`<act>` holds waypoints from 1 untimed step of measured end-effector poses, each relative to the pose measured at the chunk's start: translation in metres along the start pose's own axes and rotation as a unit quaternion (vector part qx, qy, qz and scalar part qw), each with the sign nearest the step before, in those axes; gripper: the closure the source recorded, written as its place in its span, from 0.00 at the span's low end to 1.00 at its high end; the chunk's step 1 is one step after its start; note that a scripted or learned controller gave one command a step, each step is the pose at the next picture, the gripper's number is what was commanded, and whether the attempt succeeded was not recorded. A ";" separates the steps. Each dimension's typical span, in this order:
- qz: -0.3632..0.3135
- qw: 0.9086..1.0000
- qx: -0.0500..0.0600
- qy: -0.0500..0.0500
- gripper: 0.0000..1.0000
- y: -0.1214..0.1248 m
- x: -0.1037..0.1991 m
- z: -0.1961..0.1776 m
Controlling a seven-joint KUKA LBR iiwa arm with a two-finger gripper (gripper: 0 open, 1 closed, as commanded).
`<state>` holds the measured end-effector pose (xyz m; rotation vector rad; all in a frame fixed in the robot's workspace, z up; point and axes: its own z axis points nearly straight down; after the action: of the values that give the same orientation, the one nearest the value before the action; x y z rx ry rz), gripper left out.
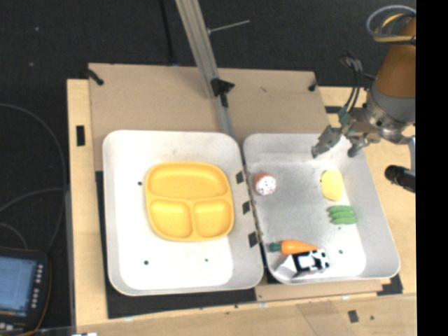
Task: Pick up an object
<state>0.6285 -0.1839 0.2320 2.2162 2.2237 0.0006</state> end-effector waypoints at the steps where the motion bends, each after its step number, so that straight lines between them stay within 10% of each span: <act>1: 0.000 1.000 0.000 -0.001 0.00 0.000 0.000 0.000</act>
<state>0.6285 -0.1842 0.2321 2.2154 2.2239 -0.0009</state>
